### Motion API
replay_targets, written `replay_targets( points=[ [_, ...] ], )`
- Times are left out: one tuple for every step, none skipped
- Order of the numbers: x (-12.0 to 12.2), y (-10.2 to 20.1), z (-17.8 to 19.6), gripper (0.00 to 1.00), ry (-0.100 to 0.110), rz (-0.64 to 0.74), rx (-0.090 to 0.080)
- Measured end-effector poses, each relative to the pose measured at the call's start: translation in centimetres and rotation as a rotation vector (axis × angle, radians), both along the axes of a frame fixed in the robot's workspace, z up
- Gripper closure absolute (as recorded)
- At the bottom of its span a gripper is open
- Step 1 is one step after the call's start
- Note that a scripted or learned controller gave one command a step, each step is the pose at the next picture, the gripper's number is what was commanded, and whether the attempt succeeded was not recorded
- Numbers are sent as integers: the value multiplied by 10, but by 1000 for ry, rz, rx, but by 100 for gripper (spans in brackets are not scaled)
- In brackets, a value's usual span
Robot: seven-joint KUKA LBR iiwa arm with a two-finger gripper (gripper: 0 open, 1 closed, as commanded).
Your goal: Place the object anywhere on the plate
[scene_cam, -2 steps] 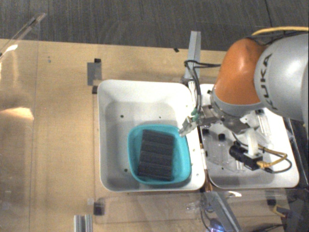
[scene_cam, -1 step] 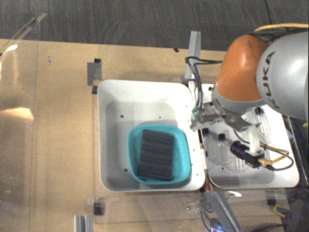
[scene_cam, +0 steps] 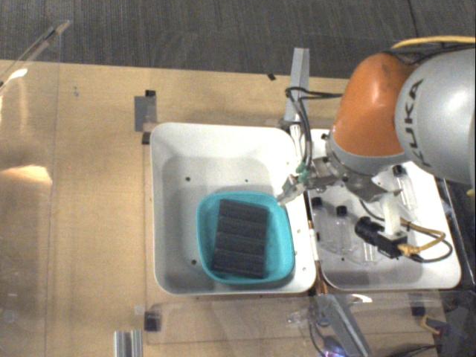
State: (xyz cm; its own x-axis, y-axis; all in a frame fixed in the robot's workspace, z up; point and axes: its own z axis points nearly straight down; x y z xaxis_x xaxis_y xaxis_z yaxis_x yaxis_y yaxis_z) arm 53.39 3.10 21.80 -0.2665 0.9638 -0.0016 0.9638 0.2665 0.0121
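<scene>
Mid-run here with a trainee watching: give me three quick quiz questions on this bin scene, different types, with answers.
1. True or false: the dark ridged block lies on the teal plate.
2. Which bin holds the plate? A) left white bin B) right white bin
3. Fill in: the arm hangs mostly over the ___ bin.

Key: 1 true. 2 A. 3 right.
</scene>
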Motion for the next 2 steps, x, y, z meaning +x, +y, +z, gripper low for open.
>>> replay_targets(
  points=[
    [2, 0, 11, 100, -6, 2, 1],
    [15, -72, 168, 100, -2, 181, -5]
  ],
)
